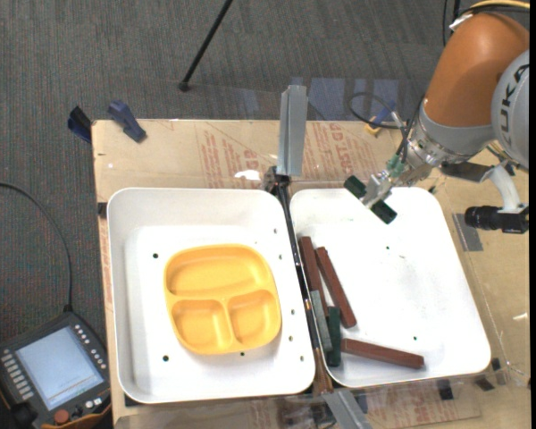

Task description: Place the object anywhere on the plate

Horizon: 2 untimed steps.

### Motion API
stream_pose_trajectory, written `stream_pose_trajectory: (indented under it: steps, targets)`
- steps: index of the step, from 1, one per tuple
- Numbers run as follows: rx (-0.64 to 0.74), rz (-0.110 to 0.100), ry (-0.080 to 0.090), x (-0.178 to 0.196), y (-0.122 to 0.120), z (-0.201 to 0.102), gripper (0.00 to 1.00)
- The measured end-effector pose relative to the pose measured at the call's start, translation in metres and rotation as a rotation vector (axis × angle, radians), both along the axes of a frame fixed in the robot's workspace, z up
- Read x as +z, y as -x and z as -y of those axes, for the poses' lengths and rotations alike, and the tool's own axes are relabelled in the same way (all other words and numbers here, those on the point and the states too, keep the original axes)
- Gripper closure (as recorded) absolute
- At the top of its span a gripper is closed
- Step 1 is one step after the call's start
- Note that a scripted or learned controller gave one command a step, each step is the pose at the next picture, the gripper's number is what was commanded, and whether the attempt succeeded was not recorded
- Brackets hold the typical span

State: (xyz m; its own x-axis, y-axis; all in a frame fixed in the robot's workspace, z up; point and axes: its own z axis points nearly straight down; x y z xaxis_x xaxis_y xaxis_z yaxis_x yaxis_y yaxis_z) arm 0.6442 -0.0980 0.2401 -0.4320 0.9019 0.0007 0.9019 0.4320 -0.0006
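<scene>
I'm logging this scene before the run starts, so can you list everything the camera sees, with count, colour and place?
plate: one, yellow, three compartments, in the left bin
bins: two, white, side by side on the bench
brown sticks: about three, in the right bin, along its left side and near edge
dark green stick: one, right bin, beside the brown ones
teach pendant: one, grey, on the floor at lower left
blue tape pieces: two, at the bench's far left corner
arm: one, grey and orange, at right
hand: one, above the right bin's far edge
</scene>
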Motion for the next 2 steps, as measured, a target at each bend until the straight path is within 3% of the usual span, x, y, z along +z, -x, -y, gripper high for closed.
stream_pose_trajectory:
  steps: [1,2]
  targets:
    - [0.41,-0.004,-0.002,-0.054,0.062,-0.08,1.0]
    - [0.265,-0.003,0.0,-0.011,0.103,-0.155,1.0]
